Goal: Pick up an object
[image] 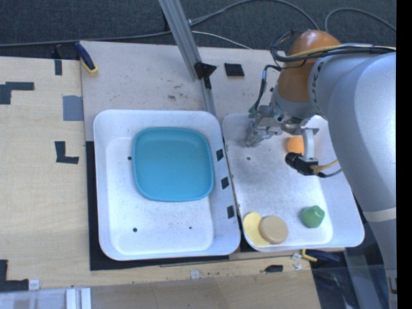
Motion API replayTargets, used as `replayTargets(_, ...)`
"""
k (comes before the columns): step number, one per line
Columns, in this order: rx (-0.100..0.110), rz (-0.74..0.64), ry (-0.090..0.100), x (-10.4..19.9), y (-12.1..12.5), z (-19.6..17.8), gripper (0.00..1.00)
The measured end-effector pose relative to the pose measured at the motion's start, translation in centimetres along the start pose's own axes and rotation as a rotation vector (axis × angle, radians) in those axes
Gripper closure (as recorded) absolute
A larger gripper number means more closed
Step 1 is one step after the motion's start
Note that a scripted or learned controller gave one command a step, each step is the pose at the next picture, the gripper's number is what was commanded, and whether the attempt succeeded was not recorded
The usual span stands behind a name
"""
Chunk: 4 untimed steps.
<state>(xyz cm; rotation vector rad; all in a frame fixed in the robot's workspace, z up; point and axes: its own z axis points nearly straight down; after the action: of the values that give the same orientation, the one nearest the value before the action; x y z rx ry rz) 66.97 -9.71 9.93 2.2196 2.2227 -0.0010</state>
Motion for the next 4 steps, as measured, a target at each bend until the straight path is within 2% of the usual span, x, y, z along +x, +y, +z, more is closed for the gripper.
replayTargets(1,-0.005,0.001,0.0,0.3,0.1,-6.3,1.0)
replayTargets(3,-0.004,0.001,0.0,-0.1,1.1,-16.3,1.0)
replayTargets(4,0.001,-0.002,0.001,4.5,-1.5,-15.6,1.0)
